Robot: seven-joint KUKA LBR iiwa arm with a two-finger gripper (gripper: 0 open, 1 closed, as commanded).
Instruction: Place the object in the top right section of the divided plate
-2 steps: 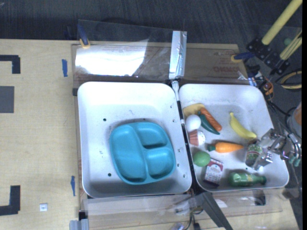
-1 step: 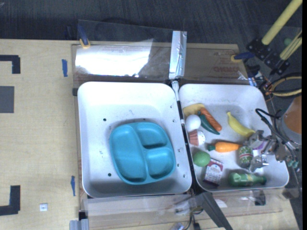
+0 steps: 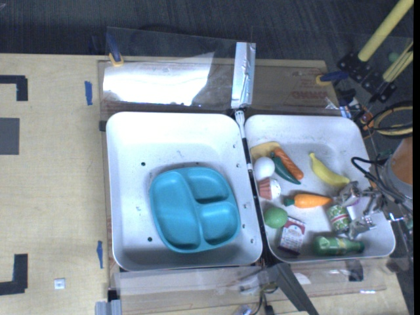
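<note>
One arm (image 3: 399,170) comes in at the right edge, mostly cut off, its gripper (image 3: 357,209) low in the right bin (image 3: 308,126) beside a small can (image 3: 339,217). Metal parts blur together there, so I cannot tell whether it is wide, narrow or holding anything. Smooth blue divided plate (image 3: 195,207) lies in the left bin (image 3: 170,133), well apart from the glossy toy banana (image 3: 327,170) and carrot (image 3: 310,201).

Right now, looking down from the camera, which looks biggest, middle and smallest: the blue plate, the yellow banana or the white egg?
1. Blue divided plastic plate, by far the largest.
2. Yellow toy banana.
3. Small white egg, the smallest.

All three lie in the bins, about as far from the camera, so the order seems safe.
</note>
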